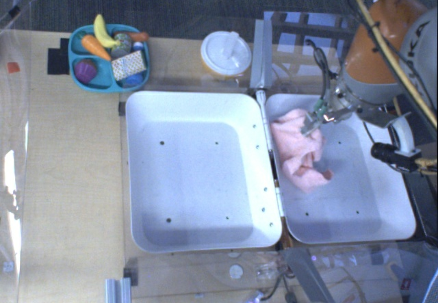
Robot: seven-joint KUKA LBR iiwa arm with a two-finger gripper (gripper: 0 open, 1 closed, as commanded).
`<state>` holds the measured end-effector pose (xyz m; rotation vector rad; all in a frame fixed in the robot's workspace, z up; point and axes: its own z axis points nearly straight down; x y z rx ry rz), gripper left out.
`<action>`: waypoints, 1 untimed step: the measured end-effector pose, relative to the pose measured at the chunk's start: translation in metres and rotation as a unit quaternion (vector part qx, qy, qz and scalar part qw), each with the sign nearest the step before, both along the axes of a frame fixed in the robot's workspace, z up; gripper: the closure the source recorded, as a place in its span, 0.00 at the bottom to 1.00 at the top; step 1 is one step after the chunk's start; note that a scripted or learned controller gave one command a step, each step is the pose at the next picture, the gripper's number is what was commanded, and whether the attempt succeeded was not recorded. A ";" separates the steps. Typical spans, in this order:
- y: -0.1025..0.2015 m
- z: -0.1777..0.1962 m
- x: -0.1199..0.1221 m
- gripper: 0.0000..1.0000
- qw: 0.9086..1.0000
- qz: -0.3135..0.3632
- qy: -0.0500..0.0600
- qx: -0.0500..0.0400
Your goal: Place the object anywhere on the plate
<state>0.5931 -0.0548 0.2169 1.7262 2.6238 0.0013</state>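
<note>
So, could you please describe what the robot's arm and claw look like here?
The arm is grey with a rounded orange band above the wrist. Dark cables run along it, and a pale rod crosses in front. The claw is small, slim and metallic.

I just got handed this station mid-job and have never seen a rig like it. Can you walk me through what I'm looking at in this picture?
You are looking down at a slant from one fixed camera above a wooden bench. The grey machine with the orange band coming in from the right is a robot arm. Its hand is the small two-finger part at its tip, and it hangs right over a crumpled pink cloth.

Two shallow white bins sit side by side. The cloth lies in the right bin, against its left wall; the left bin is beside it. From this angle I cannot tell whether the hand actually grips the cloth.

Behind the bins are a blue divided plate of toy food and a round white lidded container.
</note>
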 end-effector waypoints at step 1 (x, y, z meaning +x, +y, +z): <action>0.058 -0.005 -0.010 1.00 0.980 0.201 0.000 0.000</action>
